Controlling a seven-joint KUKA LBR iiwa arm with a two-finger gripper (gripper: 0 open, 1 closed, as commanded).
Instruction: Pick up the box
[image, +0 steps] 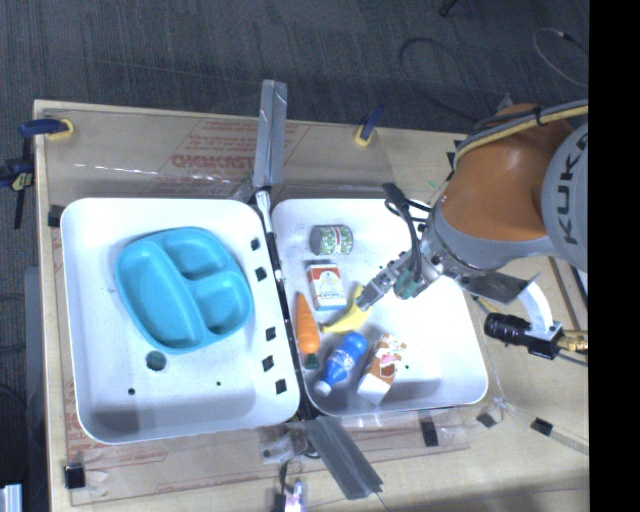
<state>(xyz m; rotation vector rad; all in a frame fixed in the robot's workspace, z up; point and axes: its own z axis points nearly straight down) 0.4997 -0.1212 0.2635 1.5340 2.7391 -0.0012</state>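
The gripper (378, 290) hangs over the middle of the right bin (455, 330), reaching in from the arm (500, 200) at the right of the frame. Whether it is open or shut cannot be told from this view, and nothing can be seen held in it. Its tip sits just beside the upper end of the banana (345, 318), and touching cannot be told.

The box (325, 286), white and red, lies flat in the centre of the right bin, just left of the gripper tip and apart from it. The banana's end lies just beside the box's lower right corner.

Above the box, near the bin's upper wall, lies a can (331, 239) on its side. Below and left of the box a carrot (307, 328) lies along the bin's left wall. A blue bottle (342, 363) lies tilted toward the lower edge, touching the carrot's lower end. Just right of the bottle lies a small carton (381, 368).

The left bin (90, 390) holds a blue tray (185, 287) with compartments in its upper middle, and a small dark green disc (155, 362) below the tray.
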